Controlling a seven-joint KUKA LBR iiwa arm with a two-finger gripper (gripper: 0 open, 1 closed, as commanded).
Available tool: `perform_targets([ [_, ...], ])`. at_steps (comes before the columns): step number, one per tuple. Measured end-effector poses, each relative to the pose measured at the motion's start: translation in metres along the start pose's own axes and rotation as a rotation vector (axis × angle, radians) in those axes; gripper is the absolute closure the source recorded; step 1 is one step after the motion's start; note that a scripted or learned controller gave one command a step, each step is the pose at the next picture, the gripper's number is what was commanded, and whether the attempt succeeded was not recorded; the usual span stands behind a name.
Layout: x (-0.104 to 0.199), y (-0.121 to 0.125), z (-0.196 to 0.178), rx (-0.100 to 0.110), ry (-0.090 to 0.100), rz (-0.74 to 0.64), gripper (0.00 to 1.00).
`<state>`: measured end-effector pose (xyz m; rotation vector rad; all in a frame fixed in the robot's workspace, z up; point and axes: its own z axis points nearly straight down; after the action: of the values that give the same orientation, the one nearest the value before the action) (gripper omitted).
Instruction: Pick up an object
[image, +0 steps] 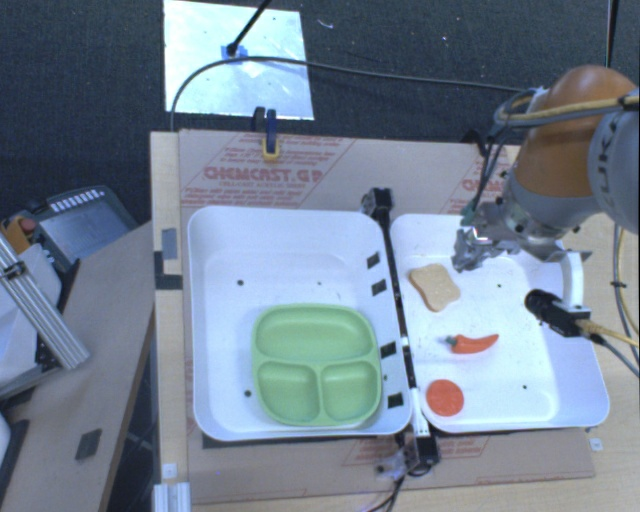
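With hand (468, 252) hovering over right bin (575, 395), just beside bread (434, 287); finger state unclear. Approach step, nothing gripped. Next: shift over bread, lower, pinch.

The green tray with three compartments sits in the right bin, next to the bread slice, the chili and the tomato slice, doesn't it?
Not quite. The camera view shows the green tray alone in the left bin. The bread slice, the chili and the tomato slice lie in the right bin.
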<state>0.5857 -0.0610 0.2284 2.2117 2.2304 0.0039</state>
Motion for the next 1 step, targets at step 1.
perform_targets([
  [1, 0.0537, -0.0168, 0.0073, 0.003, 0.000, 0.000, 1.00],
])
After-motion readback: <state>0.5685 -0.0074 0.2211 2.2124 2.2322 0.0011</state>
